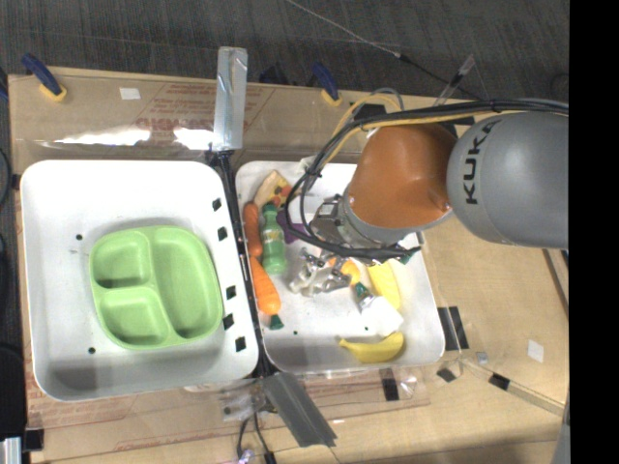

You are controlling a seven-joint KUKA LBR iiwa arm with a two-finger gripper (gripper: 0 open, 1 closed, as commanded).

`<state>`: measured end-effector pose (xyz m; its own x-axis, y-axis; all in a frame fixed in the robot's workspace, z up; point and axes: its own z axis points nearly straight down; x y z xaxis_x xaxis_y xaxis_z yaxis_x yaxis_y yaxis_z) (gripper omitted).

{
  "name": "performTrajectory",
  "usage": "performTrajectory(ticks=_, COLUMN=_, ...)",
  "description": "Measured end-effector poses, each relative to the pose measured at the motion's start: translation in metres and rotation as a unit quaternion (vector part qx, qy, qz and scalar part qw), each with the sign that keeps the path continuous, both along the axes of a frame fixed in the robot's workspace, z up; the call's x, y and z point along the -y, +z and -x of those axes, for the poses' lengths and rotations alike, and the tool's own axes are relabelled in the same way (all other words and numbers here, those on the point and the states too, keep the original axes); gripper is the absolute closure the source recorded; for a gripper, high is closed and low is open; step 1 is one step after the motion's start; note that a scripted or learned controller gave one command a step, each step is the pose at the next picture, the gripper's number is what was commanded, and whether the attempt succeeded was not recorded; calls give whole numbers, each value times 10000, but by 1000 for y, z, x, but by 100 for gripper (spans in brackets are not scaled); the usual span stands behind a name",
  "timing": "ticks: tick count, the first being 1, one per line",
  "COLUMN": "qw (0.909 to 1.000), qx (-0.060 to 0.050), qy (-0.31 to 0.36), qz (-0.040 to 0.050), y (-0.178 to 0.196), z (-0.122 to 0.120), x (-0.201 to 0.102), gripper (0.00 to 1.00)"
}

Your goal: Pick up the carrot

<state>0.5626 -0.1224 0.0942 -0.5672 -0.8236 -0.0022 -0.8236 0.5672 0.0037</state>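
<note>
Carrot (265, 289) lies lengthwise along the left wall of the right bin (426, 329), just beside a green bottle (274, 245). Good practice would be straddling it across its narrow width, clear of that wall. It looks orange and tapered (another orange piece sits above it). The pincer (319, 274) hovers nearby; whether it stands apart or together, I cannot tell.

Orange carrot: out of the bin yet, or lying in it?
In. The orange carrot lies flat along the right white bin's left wall, apart from the gripper.
</note>
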Motion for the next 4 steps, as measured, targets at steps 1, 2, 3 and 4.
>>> performTrajectory(ticks=1, qw=9995, qx=78, qy=301, qz=37, y=142, z=-80, x=39, gripper=100)
performTrajectory(ticks=2, qw=9917, qx=10, qy=1287, qz=22, y=150, z=13, x=90, gripper=100)
performTrajectory(ticks=3, qw=9567, qx=41, qy=2912, qz=28, y=274, z=-41, x=87, gripper=100)
performTrajectory(ticks=4, qw=9047, qx=-7, qy=4259, qz=-18, y=164, z=51, x=73, gripper=100)
